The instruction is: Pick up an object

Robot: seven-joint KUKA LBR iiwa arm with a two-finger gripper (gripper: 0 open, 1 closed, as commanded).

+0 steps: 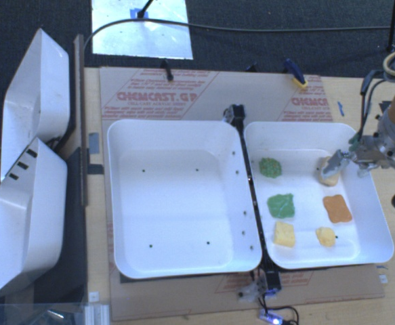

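Note:
The right bin (380,242) holds several small objects. A round green piece (270,167) lies near its back left, with a larger green piece (281,205) just in front of it. A yellow block (284,234) and a smaller yellow lump (326,236) sit near the front. An orange piece (337,208) lies right of centre. A pale beige piece (328,177) lies at the back right. My gripper (334,164) reaches in from the right and hangs directly over the beige piece, touching or nearly touching it.
The left bin (177,131) stands beside the right one, and a black divider strip (250,188) runs between them. Two spare white bins (28,181) lean at the far left. A blue-and-yellow clamp (295,73) sits on the board behind the right bin.

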